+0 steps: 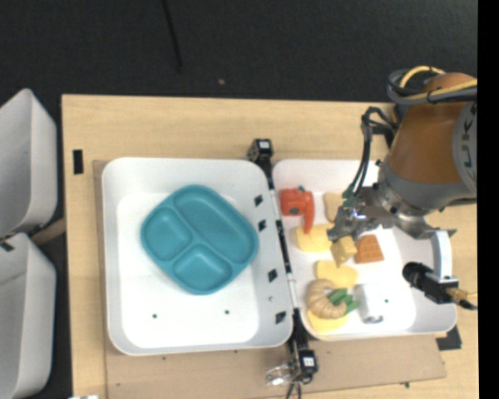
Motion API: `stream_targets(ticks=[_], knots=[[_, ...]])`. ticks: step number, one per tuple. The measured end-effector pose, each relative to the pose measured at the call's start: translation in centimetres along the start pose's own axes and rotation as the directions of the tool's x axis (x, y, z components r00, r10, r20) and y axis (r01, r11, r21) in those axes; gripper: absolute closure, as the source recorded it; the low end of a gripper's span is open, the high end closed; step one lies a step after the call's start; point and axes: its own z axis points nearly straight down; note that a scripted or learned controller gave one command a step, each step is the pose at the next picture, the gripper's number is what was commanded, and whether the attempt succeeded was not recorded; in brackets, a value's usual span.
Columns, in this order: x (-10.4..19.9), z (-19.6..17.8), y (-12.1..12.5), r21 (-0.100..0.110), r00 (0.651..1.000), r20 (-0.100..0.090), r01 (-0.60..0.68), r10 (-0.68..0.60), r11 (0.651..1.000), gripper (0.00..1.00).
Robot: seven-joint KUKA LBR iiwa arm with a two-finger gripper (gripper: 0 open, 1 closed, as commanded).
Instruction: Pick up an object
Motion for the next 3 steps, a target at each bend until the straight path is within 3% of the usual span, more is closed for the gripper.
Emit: stream_targets(ticks=[1, 3], knots=[[2.3, -0.2, -0.7, -0.001, 1.000, 0.000, 0.000, 0.000, 1.000, 1.00], [1.7, -1.1, -2.1, 0.000, 1.000, 0.000, -0.004, 0.004, 1.000, 1.00]])
